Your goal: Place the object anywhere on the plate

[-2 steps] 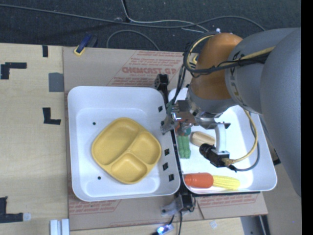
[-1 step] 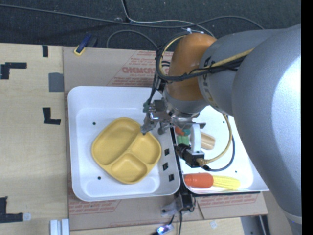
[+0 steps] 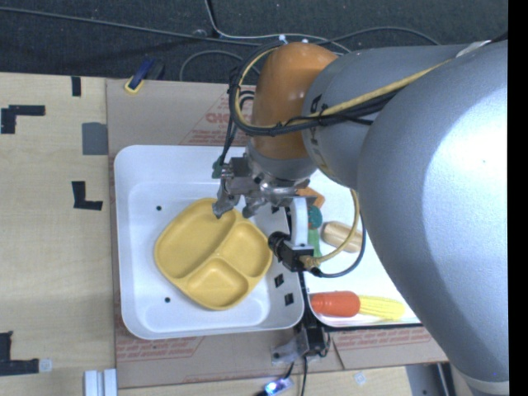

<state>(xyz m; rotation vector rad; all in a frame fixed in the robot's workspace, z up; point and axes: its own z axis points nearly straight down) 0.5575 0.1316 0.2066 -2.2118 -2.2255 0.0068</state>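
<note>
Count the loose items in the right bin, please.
3 visible: a carrot and corn cob at the near edge, a tan piece farther back. The arm may hide others.

Nothing here can be read for certain. The cardboard sheet under my bins carries red printing just beyond my gripper and along its near edge, but the letters are too blurred and partly hidden by my arm to make out.
</note>
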